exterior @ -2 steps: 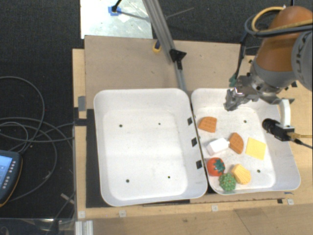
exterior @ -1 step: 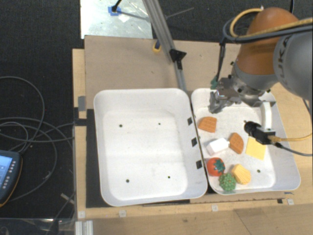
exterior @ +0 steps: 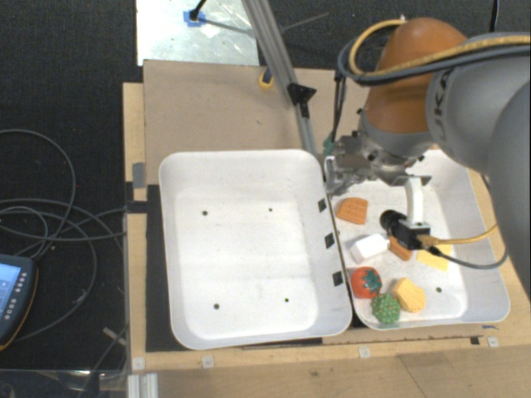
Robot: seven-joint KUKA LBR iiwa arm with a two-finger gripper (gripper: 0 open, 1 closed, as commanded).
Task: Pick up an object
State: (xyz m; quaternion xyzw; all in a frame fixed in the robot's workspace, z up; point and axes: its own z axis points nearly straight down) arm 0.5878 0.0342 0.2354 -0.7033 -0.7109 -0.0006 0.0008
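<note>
My gripper (exterior: 338, 179) hangs under the orange-banded wrist, over the far left corner of the right bin (exterior: 488, 305), close to the wall between the bins. Just below it lies an orange waffle-like piece (exterior: 353, 211). Nearer the front are a white block (exterior: 370, 246), a red tomato (exterior: 365, 282), a green broccoli (exterior: 385, 308), a yellow corn-like piece (exterior: 409, 295), a yellow wedge (exterior: 433, 260) and a small orange-brown piece (exterior: 401, 251). I see nothing held in the gripper.
The left bin (exterior: 178, 222) stands beside the right one, with black clips along their shared wall. A grey pole (exterior: 278, 56) slants down from the back to the bins' far corner. Cables and a pendant lie on the floor at left.
</note>
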